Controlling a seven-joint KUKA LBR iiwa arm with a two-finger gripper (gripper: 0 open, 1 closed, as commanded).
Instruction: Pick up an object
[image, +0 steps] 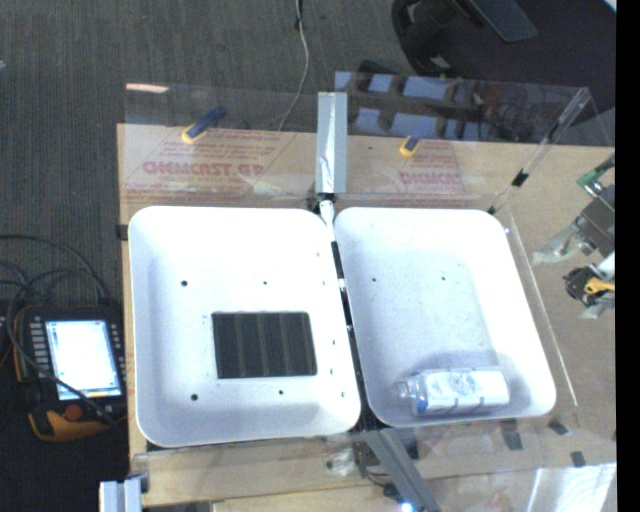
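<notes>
White bottle (455, 390) lying in right bin (520, 300), jaws' opening impossible to tell

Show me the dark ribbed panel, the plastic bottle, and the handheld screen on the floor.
dark ribbed panel (264, 344), camera view, centre of its top face.
plastic bottle (455, 390), camera view, middle of its body.
handheld screen (80, 357), camera view, centre of the lit display.

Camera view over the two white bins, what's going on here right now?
Nothing is being handled at the moment. The left bin holds a dark ribbed rectangular panel lying flat near its middle. The right bin holds a clear plastic bottle lying on its side at the near edge. Robot hardware sits at the view's right edge, outside the bins and away from both objects, so no pick has started.
</notes>
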